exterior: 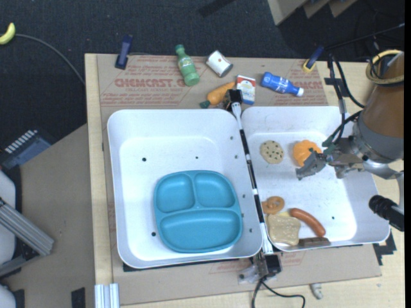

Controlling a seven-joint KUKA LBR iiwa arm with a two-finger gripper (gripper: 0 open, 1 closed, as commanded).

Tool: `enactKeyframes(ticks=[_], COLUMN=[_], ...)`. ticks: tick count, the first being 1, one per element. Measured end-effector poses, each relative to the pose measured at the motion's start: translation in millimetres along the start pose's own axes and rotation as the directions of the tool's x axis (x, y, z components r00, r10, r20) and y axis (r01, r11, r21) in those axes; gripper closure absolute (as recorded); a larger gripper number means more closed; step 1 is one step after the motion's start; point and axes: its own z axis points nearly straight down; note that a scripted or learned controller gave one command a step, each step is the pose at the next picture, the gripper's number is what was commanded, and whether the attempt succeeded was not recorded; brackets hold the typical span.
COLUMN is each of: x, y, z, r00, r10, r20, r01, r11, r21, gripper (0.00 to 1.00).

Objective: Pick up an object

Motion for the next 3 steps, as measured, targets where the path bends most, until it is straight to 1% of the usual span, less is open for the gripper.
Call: enactKeyframes(ticks=[1,2,3], x=[-56.9,-70.6,-70.7], y=[61.4,105.7,106.9], z=[57.2,144.0,133.0], r00=[1.0,1.0,1.0], r10=[0.002,0.0,0.0], r20=[0.002,0.001,0.002], r01=[-0.002,0.0,0.0], r11=[1.0,1.0,1.0], r21=[-0.002,0.0,-0.004], gripper=[0.0,0.0,1.0])
